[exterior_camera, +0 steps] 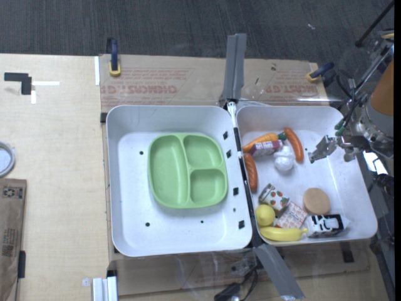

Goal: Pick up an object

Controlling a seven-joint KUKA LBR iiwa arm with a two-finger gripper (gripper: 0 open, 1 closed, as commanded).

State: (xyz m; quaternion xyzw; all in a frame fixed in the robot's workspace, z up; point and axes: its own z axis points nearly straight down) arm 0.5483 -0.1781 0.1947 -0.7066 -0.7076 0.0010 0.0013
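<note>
Over the right bin [351, 187], your gripper [321, 150] hangs spread and empty, lined up above the toy food for a grab.

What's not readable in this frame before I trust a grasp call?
- Tool, camera view: too small and cluttered to tell whether it is open or shut.
- Arm: cut off by the right edge.
- Black-and-white item: too small to identify.
- Printed packets: labels too small, partly overlapped by the lemon and banana.
- Brown bag: cut off by the left edge.
</note>
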